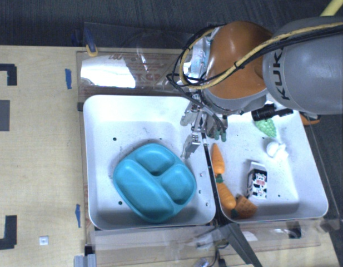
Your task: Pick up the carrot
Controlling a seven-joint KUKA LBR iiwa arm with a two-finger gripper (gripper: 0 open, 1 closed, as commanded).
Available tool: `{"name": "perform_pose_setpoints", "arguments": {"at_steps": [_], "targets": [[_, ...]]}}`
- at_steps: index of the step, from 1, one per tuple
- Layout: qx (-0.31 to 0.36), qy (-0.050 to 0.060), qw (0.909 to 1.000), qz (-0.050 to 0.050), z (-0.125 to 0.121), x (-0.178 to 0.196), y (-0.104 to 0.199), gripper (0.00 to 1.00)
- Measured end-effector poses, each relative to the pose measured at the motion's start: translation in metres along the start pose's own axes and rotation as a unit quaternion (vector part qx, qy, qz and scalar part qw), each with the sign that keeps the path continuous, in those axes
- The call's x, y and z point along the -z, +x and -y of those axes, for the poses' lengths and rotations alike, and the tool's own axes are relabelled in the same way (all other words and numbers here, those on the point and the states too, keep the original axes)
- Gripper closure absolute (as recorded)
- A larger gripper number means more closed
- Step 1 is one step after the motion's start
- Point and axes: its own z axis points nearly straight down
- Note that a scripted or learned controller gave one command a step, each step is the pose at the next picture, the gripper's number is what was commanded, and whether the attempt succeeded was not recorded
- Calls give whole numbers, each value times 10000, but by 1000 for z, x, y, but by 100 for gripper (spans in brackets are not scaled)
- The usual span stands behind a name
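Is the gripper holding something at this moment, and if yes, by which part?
Nothing is held. The gripper hangs with open fingers above the divide between the bins; the carrot lies below it in the right bin.

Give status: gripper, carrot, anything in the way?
Gripper above the divider between the bins, nothing between its fingers. Carrot lies in the right bin against that divider, just below the gripper. Second carrot right below it, small carton alongside.

Two white bins [99, 166] are counted on the bench, side by side. One blue divided dish [154, 181] is seen in the left bin. In the right bin, two carrots [217, 159] are counted, along with one small black-and-white carton [258, 183], one green item [266, 127], one white item [274, 148] and one brown item [246, 206].
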Motion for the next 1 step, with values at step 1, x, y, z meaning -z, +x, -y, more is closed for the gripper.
{"name": "perform_pose_setpoints", "arguments": {"at_steps": [1], "targets": [[-88, 11, 10000, 11, -13, -82, 51, 0]]}}
